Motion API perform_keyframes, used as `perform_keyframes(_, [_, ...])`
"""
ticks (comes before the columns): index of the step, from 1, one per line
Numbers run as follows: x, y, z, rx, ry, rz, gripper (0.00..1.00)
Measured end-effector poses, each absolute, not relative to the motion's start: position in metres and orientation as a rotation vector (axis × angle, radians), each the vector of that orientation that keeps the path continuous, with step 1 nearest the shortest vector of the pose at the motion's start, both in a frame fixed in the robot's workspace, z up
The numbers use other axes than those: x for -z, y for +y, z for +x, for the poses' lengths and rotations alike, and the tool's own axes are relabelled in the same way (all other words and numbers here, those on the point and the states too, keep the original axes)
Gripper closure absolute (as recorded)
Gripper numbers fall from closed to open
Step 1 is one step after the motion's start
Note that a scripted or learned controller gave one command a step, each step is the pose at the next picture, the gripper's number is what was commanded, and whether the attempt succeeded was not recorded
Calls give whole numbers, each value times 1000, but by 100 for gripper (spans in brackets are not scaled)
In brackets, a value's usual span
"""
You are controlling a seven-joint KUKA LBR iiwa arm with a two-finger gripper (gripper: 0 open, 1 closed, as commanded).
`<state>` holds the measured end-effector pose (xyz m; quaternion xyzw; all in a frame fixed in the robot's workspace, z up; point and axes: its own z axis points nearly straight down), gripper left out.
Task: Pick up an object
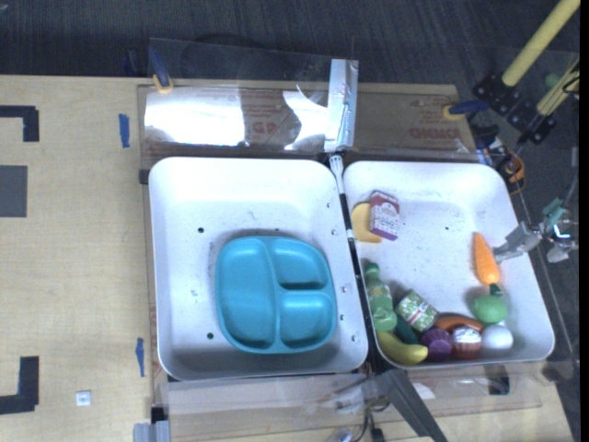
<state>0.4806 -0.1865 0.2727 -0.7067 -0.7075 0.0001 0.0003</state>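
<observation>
Two shallow white bins side by side on the bench.

Left white bin (184,210): one item, a sky-blue plastic divided plate (227,293) with rounded corners. It has three compartments, one long at the left and two smaller at the right, and sits toward the near wall.

Right white bin (433,196): loose toy food, mostly heaped along the near wall.
- Orange plastic carrot (485,258), by the right wall. Long axis runs far to near, slightly tilted. Pointed tip faces the far wall; green leafy end faces near, touching a round green toy (491,308).
- Yellow toy banana (402,347), against the near wall at the left corner. Long axis roughly left to right, right end dipping toward the near wall.
- Small white-and-pink carton (386,215), in the far-left part, apart from the heap. It lies partly over a flat yellow piece (362,224).
- Green bottle-like toy (375,288) along the left wall, just above the banana.
- Green-and-white packet (417,311), purple piece (439,342), red-and-white piece (467,339) and white egg shape (498,338), all packed touching in a row near the front.

Small grey metal part (515,243) at the right rim, just beside the carrot; what it is cannot be told.

Gripper: wide, narrow or holding something, cannot tell.
</observation>
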Motion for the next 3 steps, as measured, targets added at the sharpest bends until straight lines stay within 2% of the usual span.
perform_keyframes(1, [-175,-215,525,0,-2583,-1782,0])
perform_keyframes(2, [-91,-210,572,21,-2300,-2130,0])
perform_keyframes(3, [-102,-214,573,14,-2306,-2138,100])
